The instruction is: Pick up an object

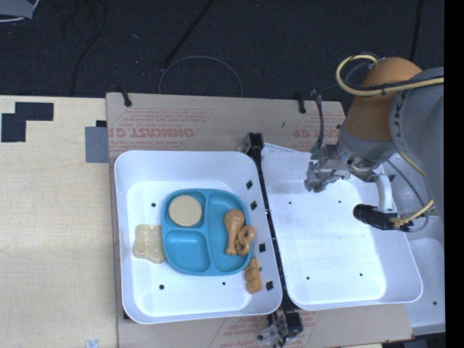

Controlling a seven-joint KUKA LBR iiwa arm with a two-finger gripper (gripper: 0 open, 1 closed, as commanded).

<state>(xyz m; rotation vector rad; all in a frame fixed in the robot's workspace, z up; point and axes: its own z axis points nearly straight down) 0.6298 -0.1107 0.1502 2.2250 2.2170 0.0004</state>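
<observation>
Hidden and unclear from my seat

I can't make out the gripper (320, 177) fingers at the right bin's (406, 285) far-left corner; they're too small and dark to read. The arm (406, 122) is cut off at the right edge, and its bulk covers that bin's far-right corner.

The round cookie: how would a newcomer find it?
Look in the left white bin, at the blue divided tray. The round cookie lies in its upper-left compartment, a flat pale disc, unlike the knobbly brown pieces in the right compartment.
</observation>
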